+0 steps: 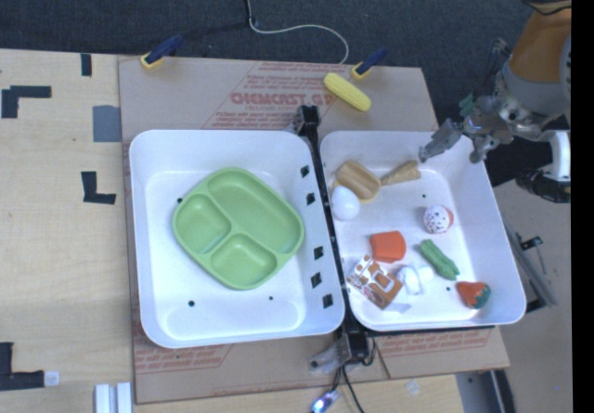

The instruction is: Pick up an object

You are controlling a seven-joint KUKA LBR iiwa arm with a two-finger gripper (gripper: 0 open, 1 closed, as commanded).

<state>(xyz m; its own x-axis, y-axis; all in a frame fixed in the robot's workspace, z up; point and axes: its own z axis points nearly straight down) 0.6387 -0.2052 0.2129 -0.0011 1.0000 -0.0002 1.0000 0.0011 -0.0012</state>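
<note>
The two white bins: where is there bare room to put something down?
Left bin: bare floor around the green divided plate, widest along the near edge. Right bin: free at the far right corner, beyond the speckled ball. Crowded from the wooden brush down to the orange block.

The right bin [483, 207] holds the loose pieces. A tan wooden brush [364, 178] lies tilted near its far-left corner, handle toward the right, with a white egg [344, 203] touching its near side. A white ball with red dots [437, 218] sits right of centre. An orange-red block [388, 246] lies in the middle, a green pickle-shaped toy [438, 259] just beside it on the right. A brown-and-white packet [375, 281] lies near the front-left, and a red strawberry toy [472, 293] sits at the front-right corner.
</note>
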